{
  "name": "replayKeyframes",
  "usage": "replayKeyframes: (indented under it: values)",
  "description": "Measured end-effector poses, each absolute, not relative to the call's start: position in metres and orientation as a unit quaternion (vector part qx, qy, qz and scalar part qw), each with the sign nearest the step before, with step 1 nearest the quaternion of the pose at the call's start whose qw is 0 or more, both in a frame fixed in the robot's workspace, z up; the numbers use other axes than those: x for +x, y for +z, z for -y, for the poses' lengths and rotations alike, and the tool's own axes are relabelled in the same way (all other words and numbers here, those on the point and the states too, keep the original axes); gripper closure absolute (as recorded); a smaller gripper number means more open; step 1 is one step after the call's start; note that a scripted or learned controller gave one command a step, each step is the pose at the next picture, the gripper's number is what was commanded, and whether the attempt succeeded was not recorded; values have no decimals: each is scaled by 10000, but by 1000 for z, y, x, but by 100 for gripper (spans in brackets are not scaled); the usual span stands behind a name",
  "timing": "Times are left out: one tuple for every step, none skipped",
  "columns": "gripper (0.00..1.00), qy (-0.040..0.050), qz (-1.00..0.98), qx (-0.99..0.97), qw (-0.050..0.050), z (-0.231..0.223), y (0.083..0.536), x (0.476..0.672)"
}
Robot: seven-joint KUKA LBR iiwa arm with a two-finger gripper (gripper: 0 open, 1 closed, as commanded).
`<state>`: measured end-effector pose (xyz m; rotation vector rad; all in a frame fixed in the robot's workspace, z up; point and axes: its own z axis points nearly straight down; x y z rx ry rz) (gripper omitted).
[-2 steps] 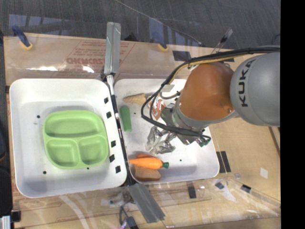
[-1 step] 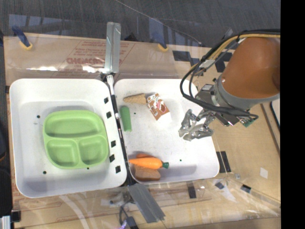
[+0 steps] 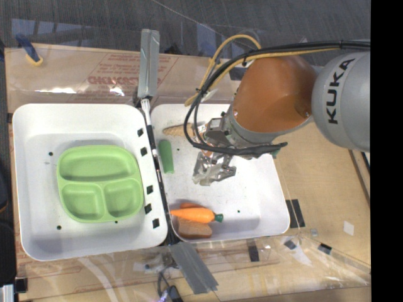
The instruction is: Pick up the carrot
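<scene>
The carrot (image 3: 194,215), orange with a small green top at its right end, lies along the front wall of the right bin (image 3: 267,200). It rests partly on a brown bread-like piece (image 3: 195,230). My gripper (image 3: 213,170) hangs over the middle of the right bin, a short way behind and slightly right of the carrot, not touching it. Its metal fingers point down and nothing is seen between them.
A green pickle-like stick (image 3: 166,156) lies by the right bin's left wall. A tan piece (image 3: 176,129) sits at the back, partly under the arm. The left bin (image 3: 31,168) holds a green sectioned tray (image 3: 99,182). Cables loop above the wrist.
</scene>
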<state>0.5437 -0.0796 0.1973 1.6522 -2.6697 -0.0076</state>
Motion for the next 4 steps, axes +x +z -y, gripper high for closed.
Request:
replayKeyframes:
  values:
    - [100, -6, 7087, 7056, -11, 50, 192, 587]
    - [100, -19, 5832, 8123, 5, -31, 191, 551]
    - [100, -25, 5324, 8465, 7, -121, 174, 544]
    - [100, -24, 5312, 8472, 3, -122, 185, 544]
